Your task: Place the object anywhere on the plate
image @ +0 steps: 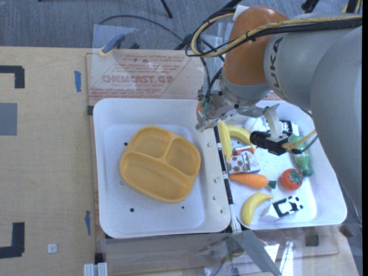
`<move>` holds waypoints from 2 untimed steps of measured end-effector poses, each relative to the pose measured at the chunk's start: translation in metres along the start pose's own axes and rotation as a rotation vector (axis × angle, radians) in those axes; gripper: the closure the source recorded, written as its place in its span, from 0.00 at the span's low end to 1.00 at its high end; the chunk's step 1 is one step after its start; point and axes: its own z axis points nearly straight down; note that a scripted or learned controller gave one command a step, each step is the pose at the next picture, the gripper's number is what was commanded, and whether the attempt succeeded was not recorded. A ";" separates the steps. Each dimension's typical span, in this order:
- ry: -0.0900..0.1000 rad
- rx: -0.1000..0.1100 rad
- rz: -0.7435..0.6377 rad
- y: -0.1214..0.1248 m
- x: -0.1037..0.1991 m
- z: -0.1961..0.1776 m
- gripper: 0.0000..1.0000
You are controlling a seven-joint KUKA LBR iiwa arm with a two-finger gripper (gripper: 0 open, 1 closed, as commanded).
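A yellow plate (160, 163) with three compartments lies in the left bin (109, 125), with nothing on it. My gripper (206, 119) hangs over the wall between the two bins, near their far end, just beyond the plate's far right corner. No object shows between its tips. Right beside it in the right bin lies a long yellow banana (229, 138). A red and white carton (241, 162) and an orange carrot (250, 180) lie nearer the front.
The right bin (328, 211) also holds a red tomato (291, 179), a green item (302, 161), a second banana (253, 206) and a white and black piece (287, 206). The arm covers that bin's far part. A clear sheet (138, 76) lies behind the bins.
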 end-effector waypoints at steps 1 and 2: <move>0.000 0.000 -0.131 0.017 0.059 -0.028 1.00; 0.000 0.000 -0.131 0.017 0.059 -0.028 0.00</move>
